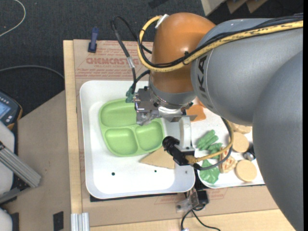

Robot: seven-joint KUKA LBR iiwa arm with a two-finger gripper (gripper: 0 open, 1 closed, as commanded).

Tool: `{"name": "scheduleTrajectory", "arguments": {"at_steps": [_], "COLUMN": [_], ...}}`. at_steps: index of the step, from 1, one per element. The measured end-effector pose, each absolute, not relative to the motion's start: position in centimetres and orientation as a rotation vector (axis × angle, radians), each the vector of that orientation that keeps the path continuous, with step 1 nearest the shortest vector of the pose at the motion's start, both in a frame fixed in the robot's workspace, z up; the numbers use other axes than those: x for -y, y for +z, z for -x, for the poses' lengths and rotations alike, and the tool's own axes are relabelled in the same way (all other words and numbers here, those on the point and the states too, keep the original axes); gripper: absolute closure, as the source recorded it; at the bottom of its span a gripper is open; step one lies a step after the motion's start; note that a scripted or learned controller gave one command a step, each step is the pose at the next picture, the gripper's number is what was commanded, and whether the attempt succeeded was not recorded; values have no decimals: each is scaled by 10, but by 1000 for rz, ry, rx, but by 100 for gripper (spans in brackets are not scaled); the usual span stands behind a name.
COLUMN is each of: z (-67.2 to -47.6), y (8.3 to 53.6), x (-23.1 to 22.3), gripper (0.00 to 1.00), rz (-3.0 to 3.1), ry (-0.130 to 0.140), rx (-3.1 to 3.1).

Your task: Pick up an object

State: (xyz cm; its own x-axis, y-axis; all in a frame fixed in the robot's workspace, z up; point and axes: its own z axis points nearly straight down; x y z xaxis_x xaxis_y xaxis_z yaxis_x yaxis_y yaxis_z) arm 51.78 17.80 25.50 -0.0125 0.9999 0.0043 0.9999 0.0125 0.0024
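The arm (250, 71) reaches over the left bin (91, 143), its wrist above a green tray (120, 134) with compartments. A tan wedge (159, 159) lies just beside the tray. The right bin (217, 125) holds green pieces (208, 139) and tan discs (245, 170).

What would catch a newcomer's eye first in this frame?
The big grey arm dominates, covering the view's right and top, with its orange band above where the two bins meet. Just below it a bright green divided tray lies in the left bin, a tan triangle at its lower right edge. The right bin holds green pieces and round tan discs.
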Motion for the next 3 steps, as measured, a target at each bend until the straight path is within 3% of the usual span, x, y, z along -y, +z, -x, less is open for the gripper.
{"name": "scheduleTrajectory", "arguments": {"at_steps": [1, 2, 3], "z": [-560, -484, -480], "y": [259, 311, 517], "x": [-228, -180, -213], "gripper": [100, 100, 100], "rz": [2216, 2223, 2220], "ry": [-8, 2, -33], "rx": [2229, 2216, 2232]}}
